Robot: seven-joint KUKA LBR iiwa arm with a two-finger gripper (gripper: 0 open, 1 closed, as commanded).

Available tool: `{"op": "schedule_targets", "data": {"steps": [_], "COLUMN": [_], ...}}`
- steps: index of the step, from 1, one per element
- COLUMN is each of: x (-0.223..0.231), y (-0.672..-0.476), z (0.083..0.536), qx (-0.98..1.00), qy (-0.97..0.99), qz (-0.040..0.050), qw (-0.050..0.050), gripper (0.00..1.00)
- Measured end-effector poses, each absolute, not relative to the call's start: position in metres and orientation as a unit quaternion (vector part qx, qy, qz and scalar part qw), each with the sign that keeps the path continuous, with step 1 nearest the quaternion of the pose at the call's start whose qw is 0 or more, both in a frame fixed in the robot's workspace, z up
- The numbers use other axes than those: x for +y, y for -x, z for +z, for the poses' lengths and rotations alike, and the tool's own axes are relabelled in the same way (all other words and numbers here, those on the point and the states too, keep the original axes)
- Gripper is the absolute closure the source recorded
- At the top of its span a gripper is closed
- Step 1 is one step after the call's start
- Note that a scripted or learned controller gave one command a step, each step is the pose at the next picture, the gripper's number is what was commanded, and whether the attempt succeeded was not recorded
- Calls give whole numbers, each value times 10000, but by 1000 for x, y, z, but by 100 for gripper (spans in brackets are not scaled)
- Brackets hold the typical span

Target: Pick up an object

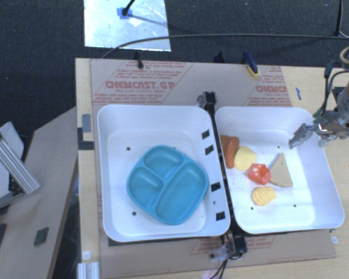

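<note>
The right bin holds several toy foods in a cluster at its left. An orange sausage-like piece lies by the divider, with a pale yellow chunk touching it. Below them sit a red piece, a tan wedge and a yellow ridged piece. My gripper hangs over the bin's upper right part, above and to the right of the tan wedge. It is open, and nothing sits between its fingers.
The left bin holds a blue divided plate. A black clipped divider runs between the bins. The arm's wrist and cables stand over the right bin's far right rim. A grey metal rail lies at the left.
</note>
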State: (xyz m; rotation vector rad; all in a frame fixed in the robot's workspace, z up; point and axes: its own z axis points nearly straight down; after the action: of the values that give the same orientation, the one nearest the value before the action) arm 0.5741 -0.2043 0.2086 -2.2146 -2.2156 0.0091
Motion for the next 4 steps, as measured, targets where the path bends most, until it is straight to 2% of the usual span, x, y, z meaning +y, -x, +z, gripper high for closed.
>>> {"op": "schedule_targets", "data": {"steps": [1, 3, 4], "x": [-204, -205, -205], "y": [-577, -574, -575], "z": [216, 93, 85], "qx": [-7086, -7076, -7078], "qy": [7057, 7066, 7065], "qz": [-4, 6, -3], "qw": [-8, 10, -6], "gripper": [0, 0, 0]}}
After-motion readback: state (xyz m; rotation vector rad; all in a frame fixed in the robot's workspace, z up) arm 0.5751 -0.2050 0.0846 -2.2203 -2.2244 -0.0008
